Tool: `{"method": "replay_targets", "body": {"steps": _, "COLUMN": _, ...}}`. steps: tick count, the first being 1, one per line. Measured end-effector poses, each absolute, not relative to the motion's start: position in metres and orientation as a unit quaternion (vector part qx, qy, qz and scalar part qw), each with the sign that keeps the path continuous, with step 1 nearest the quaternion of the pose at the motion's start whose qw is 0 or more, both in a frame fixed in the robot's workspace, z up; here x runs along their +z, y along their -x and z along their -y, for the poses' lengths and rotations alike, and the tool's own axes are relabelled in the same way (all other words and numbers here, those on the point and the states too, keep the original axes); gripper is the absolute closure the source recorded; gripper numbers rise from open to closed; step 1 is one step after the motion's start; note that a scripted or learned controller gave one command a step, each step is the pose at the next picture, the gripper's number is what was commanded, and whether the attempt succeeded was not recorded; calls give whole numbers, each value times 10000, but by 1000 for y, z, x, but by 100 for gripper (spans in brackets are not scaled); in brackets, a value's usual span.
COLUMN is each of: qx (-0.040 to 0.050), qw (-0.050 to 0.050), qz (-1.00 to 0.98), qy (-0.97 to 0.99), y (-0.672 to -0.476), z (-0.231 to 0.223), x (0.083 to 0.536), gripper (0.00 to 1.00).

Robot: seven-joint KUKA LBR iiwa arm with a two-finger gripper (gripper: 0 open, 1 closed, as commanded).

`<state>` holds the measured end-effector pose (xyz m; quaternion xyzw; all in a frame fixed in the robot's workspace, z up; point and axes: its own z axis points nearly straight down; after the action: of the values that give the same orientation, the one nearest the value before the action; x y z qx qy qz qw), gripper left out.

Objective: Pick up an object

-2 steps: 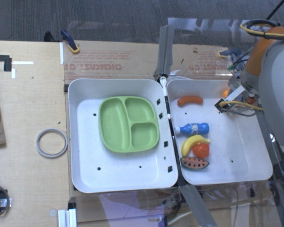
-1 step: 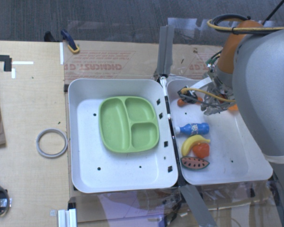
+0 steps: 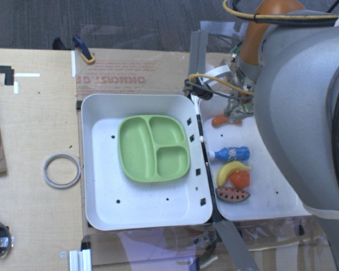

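While lying in the far part of the right bin (image 3: 282, 199), orange carrot (image 3: 220, 119) just under gripper (image 3: 235, 113), probably the chosen target. Fingers' spread impossible to tell from above. Nearer: blue bottle (image 3: 230, 153), banana (image 3: 228, 171), tomato (image 3: 240, 179), watermelon slice (image 3: 233, 195), bunched together. Left bin (image 3: 96, 199) holding green divided plate (image 3: 155, 148), apart from the pickable clutter.

The right bin (image 3: 254, 199) is crowded along its left edge by a blue bottle (image 3: 230, 153), banana (image 3: 230, 171), tomato (image 3: 240, 179) and watermelon slice (image 3: 233, 195), and its right side lies under the arm (image 3: 305, 106), while the left bin (image 3: 141, 208) has open floor around the green divided plate (image 3: 154, 148).
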<state>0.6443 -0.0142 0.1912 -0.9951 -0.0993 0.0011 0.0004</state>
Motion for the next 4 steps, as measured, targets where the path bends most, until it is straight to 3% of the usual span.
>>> {"method": "replay_targets", "body": {"steps": 1, "qx": 17, "qw": 2, "qz": 977, "qy": 9952, "y": -619, "z": 17, "x": 222, "gripper": 100}}
{"method": "replay_targets", "body": {"steps": 2, "qx": 23, "qw": -4, "qz": 991, "qy": 9951, "y": -633, "z": 57, "x": 216, "gripper": 100}}
{"method": "replay_targets", "body": {"steps": 3, "qx": 23, "qw": 0, "qz": 1069, "qy": 9943, "y": -596, "z": 154, "x": 239, "gripper": 100}}
{"method": "replay_targets", "body": {"steps": 4, "qx": 27, "qw": 2, "qz": 1146, "qy": 9934, "y": -646, "z": 104, "x": 172, "gripper": 100}}
